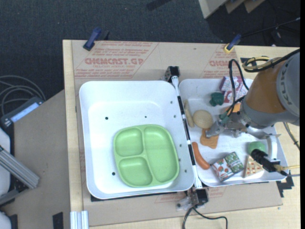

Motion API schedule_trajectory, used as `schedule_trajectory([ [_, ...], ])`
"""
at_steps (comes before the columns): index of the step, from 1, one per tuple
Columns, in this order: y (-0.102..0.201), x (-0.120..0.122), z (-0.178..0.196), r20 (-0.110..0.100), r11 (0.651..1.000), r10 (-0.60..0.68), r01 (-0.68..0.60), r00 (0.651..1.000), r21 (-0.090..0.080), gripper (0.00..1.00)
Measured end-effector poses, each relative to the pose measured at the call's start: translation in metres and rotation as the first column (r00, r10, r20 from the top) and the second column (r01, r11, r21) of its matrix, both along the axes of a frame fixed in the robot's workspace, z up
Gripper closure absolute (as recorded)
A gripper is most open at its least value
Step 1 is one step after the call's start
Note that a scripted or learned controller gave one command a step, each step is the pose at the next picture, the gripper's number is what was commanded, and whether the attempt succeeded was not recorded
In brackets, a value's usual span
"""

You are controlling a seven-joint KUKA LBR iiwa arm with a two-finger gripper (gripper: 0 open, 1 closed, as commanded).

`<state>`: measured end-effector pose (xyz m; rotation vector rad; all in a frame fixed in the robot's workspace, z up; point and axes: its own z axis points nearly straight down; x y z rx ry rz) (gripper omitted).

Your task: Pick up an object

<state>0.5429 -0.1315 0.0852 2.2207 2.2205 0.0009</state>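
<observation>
Gripper [220, 128] sits low in the right bin [281, 151], its tip over an orange wedge [209, 138]; whether it is apart or together I cannot tell, since the wrist and its cables cover it from above. Nothing is visibly held.

The wedge, the likeliest target by my reading, lies flat on the bin floor near the left wall, just below a tan ball [202, 119] and just above a sausage [201, 156]. A carton [227, 165] and a pizza slice [252, 166] rest near the front wall, a green piece [256, 147] lies under the arm [267, 97], and a dark green toy [217, 98] with a red-and-white packet [230, 90] sits toward the back. The left bin [95, 128] holds a green tray [144, 155].

Risks, as I judge them: the wedge is thin and flat, so a close could skate over it and come up with nothing. The ball is close enough to be nudged and roll, or be caught instead. The wall beside the wedge leaves little room on that side, so a descent slightly off could jam against it.
</observation>
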Motion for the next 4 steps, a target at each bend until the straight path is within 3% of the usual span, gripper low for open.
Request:
schedule_trajectory([
  [2,0.022,-0.007,0.0,0.0,1.0,0.0,0.0,1.0,0.001,0.0],
  [3,-0.007,0.043,0.0,0.0,1.0,0.0,0.0,1.0,0.0,0.0],
  [4,-0.012,-0.063,0.0,-0.001,1.0,-0.001,0.001,1.0,0.0,0.0],
])
